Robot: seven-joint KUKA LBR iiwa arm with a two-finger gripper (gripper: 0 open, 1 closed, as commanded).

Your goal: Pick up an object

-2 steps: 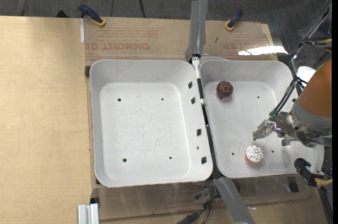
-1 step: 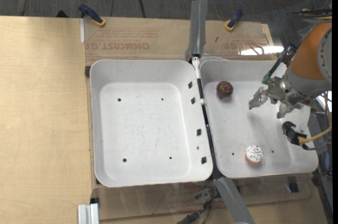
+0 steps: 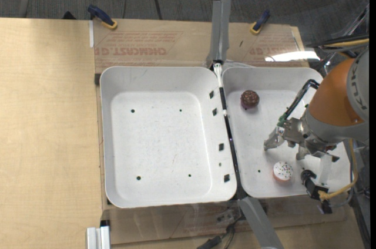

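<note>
In the right bin (image 3: 258,183), a dark maroon ball (image 3: 249,99) lies near the back left corner. A small white speckled ball with a pink underside (image 3: 282,171) rests near the front wall. My gripper (image 3: 286,149) hangs over the middle of this bin, just behind the speckled ball and well in front and to the right of the maroon one. It is open with its two grey fingers (image 3: 271,142) spread apart and nothing between them. The orange band of the arm (image 3: 335,98) hides part of the bin's right side.
The left bin (image 3: 108,124) stands beside the right one, with a ridge of black clips (image 3: 222,124) between them. A grey bar (image 3: 220,30) and two clamps (image 3: 103,16) sit on the cardboard behind. Cables (image 3: 329,192) hang by the right bin's front right corner.
</note>
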